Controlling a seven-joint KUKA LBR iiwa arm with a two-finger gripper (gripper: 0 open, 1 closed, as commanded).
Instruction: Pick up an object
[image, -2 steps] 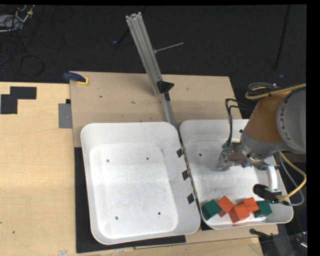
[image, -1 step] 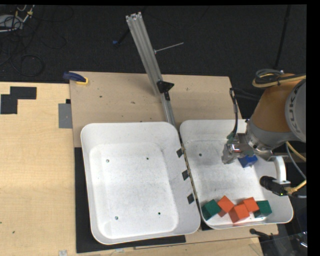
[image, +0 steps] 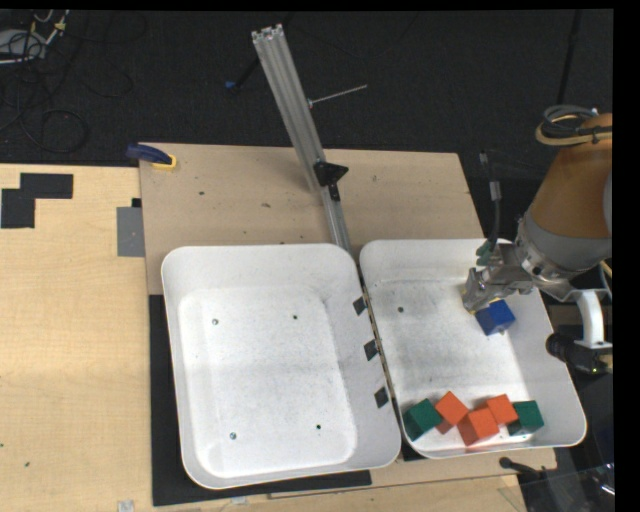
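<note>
My gripper (image: 490, 300) hangs over the upper right part of the right bin (image: 430, 300), on the grey arm with its orange band that reaches in from the right. A blue block (image: 496, 318) sits tilted right at the fingertips, and the gripper is shut on its top. The lower half of the block shows below the fingers. Along the near edge of the same bin lie a green block (image: 422, 416), an orange block (image: 452, 408), two more orange blocks (image: 487, 418) and another green block (image: 527, 415).
The left bin (image: 260, 360) stands beside the right one, joined by black clips (image: 368, 348). A slanted aluminium bar (image: 300, 120) rises behind the bins. Black arm hardware (image: 575, 350) sits at the right bin's right rim.
</note>
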